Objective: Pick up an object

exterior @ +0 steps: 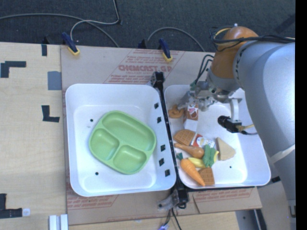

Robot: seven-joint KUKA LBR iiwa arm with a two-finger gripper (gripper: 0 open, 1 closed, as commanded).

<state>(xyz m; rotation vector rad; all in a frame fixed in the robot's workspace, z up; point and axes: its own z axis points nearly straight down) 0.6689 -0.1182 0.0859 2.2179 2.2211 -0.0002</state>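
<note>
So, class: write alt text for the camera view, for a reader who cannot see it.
A grey robot arm reaches from the right into the right bin, its gripper low over a pile of toy food. The left bin holds a green divided plate.

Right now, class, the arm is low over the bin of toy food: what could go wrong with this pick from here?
1. The gripper sits at the far end of the right bin, beside a small red-and-white carton and an orange piece; it may close on neither or knock them.
2. The carrot, waffles and wedge lie crowded, so a nudge may shift several.
</note>
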